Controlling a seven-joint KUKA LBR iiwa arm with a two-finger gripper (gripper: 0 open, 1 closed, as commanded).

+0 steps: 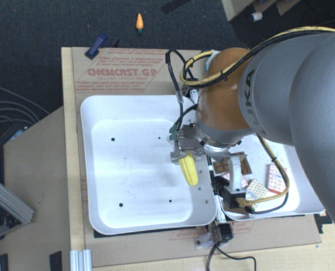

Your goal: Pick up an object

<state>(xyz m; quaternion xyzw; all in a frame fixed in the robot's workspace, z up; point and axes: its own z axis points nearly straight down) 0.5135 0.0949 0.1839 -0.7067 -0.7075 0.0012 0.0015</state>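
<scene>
camera view: looks down at a slant on two shallow white bins side by side on the surface [128, 72].
arm [280, 83]: grey with an orange band, reaching in from the right over the divide between the bins.
claw [185, 158]: clenched on a yellow object, low over the left bin's right edge.
yellow object [189, 171]: hangs tilted between the fingers, just above the left bin [133, 157] floor.
right bin [303, 191]: holds several small patterned packets [258, 188], partly hidden by the arm.
</scene>
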